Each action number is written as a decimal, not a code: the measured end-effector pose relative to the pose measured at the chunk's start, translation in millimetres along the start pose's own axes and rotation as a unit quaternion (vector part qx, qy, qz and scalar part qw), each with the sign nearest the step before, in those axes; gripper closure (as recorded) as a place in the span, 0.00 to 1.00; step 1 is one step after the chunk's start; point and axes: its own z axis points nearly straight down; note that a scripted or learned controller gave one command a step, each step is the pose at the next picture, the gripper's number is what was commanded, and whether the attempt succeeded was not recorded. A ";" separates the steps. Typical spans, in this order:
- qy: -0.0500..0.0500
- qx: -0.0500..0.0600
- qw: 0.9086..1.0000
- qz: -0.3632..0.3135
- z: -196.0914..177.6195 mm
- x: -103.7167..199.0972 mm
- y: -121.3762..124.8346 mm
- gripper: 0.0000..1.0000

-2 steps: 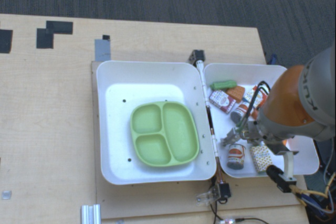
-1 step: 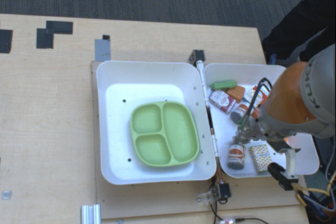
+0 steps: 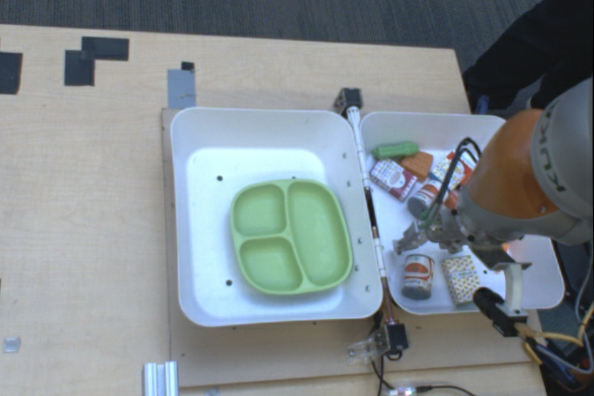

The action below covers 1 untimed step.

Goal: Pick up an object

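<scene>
The right bin (image 3: 394, 297) holds several small items. A green pod-shaped piece (image 3: 395, 149) lies at the back, with a red and white packet (image 3: 393, 179) and an orange piece (image 3: 418, 165) just in front of it. A small can (image 3: 426, 196) lies beside them. Near the front lie a white and orange can (image 3: 418, 276) and a patterned pouch (image 3: 461, 278). My gripper (image 3: 425, 235) hangs low over the middle of this bin, just behind the white and orange can. The arm's grey and orange wrist (image 3: 506, 181) hides the bin's right half.
The left bin (image 3: 200, 199) holds a light green divided plate (image 3: 290, 236). A metal divider with a clamp (image 3: 351, 102) runs between the two bins. Cables and a connector (image 3: 388, 340) lie at the bench's front edge. Dark tape patches (image 3: 93, 58) mark the bench at the far left.
</scene>
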 end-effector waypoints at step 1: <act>0.000 -0.002 1.000 -0.002 -10.4 0.7 1.5 1.00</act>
